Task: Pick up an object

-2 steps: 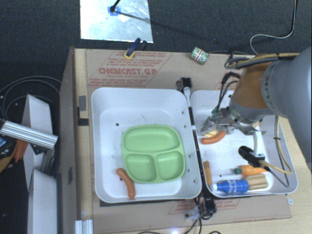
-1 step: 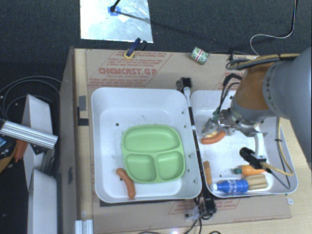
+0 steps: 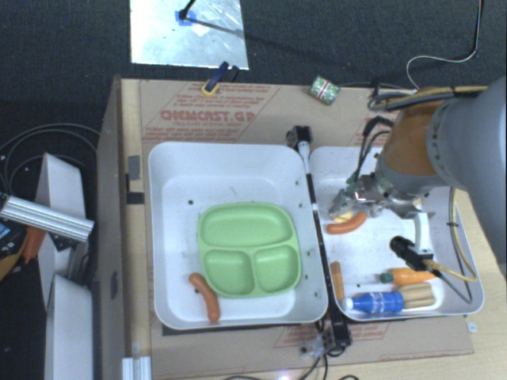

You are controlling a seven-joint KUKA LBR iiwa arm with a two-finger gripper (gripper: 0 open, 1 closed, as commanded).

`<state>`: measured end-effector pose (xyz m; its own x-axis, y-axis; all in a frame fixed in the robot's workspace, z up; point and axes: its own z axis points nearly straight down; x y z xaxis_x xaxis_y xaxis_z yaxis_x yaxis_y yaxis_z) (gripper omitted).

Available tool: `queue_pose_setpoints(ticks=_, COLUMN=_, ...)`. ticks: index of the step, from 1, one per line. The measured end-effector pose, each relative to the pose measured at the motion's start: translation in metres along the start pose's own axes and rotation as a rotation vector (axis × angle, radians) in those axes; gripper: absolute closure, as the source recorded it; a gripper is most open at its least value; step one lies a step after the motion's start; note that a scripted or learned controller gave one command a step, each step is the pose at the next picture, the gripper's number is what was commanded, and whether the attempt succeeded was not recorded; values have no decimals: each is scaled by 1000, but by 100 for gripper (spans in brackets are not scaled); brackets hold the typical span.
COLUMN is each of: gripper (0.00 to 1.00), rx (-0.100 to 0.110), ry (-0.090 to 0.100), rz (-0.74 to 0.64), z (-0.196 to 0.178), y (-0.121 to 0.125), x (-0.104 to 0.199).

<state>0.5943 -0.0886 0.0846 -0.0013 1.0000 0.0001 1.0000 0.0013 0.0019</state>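
Pincer [image 3: 353,203]: low in the upper-left corner of the right bin [image 3: 379,256], on the grey arm [image 3: 444,145] reaching in from the right. Whether it is open or closed cannot be told from this angle, and nothing can be seen held in it.

Orange sausage [image 3: 347,226]: lying flat on the right bin's floor, just under the pincer and close to the dividing wall. Judged the likeliest object for the pick, since the pincer hangs right over it. The nearby wall may crowd the approach.

Right bin, lower edge: blue bottle [image 3: 380,302], carrot [image 3: 409,275] and pale stick [image 3: 420,294], lying close together against the near wall. A small orange piece [image 3: 337,279] lies along the left wall. All are well apart from the pincer and look like poorer candidates.

Left bin [image 3: 170,212]: green divided plate [image 3: 249,248] lying flat in the middle, with a second orange sausage [image 3: 205,295] just off its lower-left corner.
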Motion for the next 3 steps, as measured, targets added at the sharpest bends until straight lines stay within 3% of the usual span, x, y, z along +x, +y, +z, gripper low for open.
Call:
queue_pose_setpoints(ticks=2, gripper=0, rx=1, ry=0, rz=0, z=0, y=-7, x=3)
queue_pose_setpoints(ticks=3, gripper=0, rx=0, ry=0, rz=-3, z=0, y=6, x=0)
